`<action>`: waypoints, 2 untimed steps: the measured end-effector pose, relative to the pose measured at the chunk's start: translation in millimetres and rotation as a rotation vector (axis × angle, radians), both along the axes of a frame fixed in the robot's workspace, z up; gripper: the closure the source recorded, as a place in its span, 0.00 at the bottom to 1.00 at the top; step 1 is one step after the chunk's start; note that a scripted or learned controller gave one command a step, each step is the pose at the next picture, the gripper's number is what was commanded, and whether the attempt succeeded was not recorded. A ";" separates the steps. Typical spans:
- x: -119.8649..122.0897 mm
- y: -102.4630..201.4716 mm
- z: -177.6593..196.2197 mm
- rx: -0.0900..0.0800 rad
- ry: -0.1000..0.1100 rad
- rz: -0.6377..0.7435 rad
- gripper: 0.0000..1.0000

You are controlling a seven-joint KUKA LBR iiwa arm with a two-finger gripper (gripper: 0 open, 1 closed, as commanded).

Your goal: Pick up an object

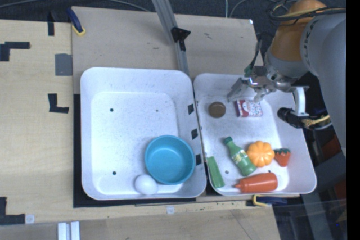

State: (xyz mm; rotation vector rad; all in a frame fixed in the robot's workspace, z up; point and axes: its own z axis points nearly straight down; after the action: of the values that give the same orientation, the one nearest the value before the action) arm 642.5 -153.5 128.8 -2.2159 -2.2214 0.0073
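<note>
Red-white packet point(248, 108), long axis left-right

The wooden bench point(129, 42) bears two white bins point(90, 121) side by side.

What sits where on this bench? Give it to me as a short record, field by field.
left bin: blue bowl, white ball touching the bowl's near edge
right bin: brown disc, red-and-white packet, green bottle, small orange pumpkin, red pepper, orange-red carrot, green stick along the left wall
gripper: over the far end of the right bin, just above the packet
held object: none seen between the fingers
</note>
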 end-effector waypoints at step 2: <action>-3.6 -1.9 58.1 0.000 -0.009 -0.001 1.00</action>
State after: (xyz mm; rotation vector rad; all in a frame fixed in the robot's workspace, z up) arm 638.9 -155.4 186.9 -2.2223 -2.2246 -0.0027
